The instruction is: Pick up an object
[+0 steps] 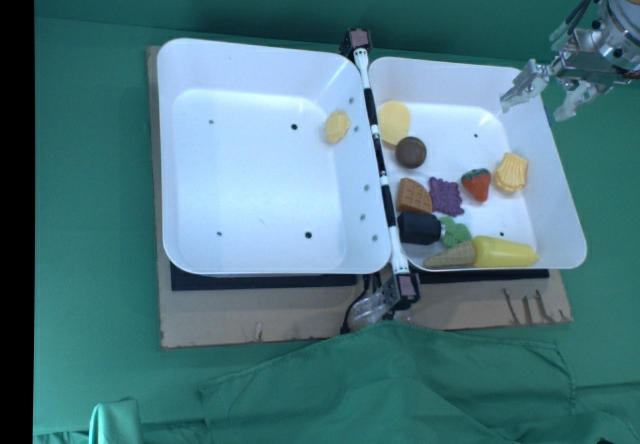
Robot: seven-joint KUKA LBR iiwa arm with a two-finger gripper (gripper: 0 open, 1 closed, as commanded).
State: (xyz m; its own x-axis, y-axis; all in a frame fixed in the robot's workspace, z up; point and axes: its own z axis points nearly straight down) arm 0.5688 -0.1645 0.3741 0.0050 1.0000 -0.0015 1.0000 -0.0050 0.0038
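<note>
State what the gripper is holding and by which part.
Nothing. The gripper hangs open above the right bin's far right corner, with no object between its fingers; the toy foods lie in the bins.

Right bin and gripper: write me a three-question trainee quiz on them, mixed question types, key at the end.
1. True or false: the gripper has a toy between its fingers.
2. Which item lies alone in the left bin? A) strawberry B) small yellow piece C) waffle
3. Fill in: the yellow corn-like toy lies along the right bin's ____ edge, the one closest to the camera.

Key
1. False: it hovers open above the right bin's far right corner, holding nothing.
2. B: the small yellow piece sits near the divider.
3. Near.
</note>
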